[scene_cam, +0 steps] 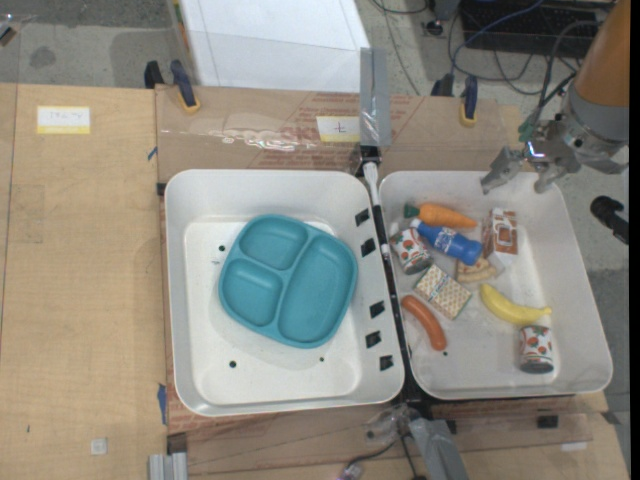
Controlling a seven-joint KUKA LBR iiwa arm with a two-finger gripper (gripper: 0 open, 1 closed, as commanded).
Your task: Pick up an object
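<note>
No single target is fixed by the task, so the cluster in the right bin (590, 368), at the right of the frame, is taken as the choice: a carrot (448, 215) lying at the upper left of the pile with its long axis running left to right, a blue bottle (450, 241) just below it, a small printed carton (503, 231) to the right of both, a checkered packet (443, 291) near the middle, a sausage (425, 321) slanting down toward the lower right, a banana (513, 307) lying roughly across the bin, and a can (537, 349) standing at the lower right. The gripper (522, 171) hangs at the upper right of the frame, over the bin's far rim, and its fingers (497, 174) are seen spread apart with nothing between them. The whole pile lies below and slightly left of the fingers in the picture; the carton is judged the nearest piece, and its long axis runs up and down the frame. In the left bin (185, 298) a teal divided plate (288, 280) rests alone, well apart from the arm. Both bins sit on a cardboard-covered worktop (80, 268), with a white box (270, 13) beyond them at the top of the frame.
</note>
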